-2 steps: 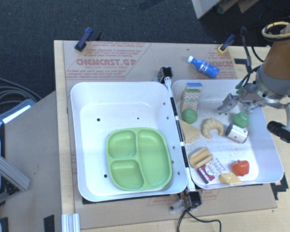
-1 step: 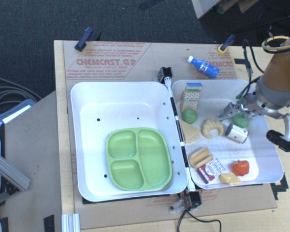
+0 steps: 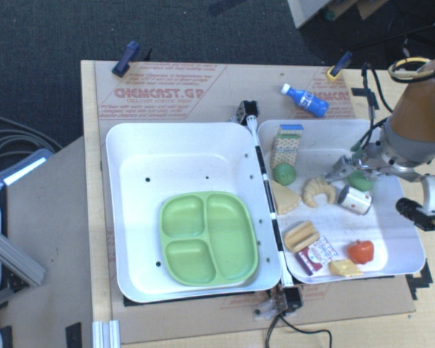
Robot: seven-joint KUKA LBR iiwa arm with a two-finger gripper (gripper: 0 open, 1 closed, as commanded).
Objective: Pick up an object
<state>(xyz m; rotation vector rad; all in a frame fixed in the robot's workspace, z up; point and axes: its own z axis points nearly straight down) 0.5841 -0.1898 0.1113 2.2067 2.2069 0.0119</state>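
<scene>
My claw [image 3: 353,167] is down in the right bin [image 3: 402,263], near its far right side, over a spot between the croissant [image 3: 318,191] and a small white can [image 3: 356,200]. I cannot tell how the claw is set, because metal parts and something green crowd the tip. The can lies on its side just below the claw. Further left in this bin a carton [image 3: 286,146] stands with a green ball [image 3: 283,173] in front of it and a pale wedge [image 3: 285,199] nearer still. Toward the near rim lie a bread loaf [image 3: 301,235], a red-and-white packet [image 3: 317,255], a yellow piece [image 3: 344,267] and a tomato [image 3: 360,251]. The left bin [image 3: 130,158] holds a green divided plate [image 3: 207,238]. A blue bottle [image 3: 304,100] lies on the table [image 3: 167,89] beyond the bins.
</scene>
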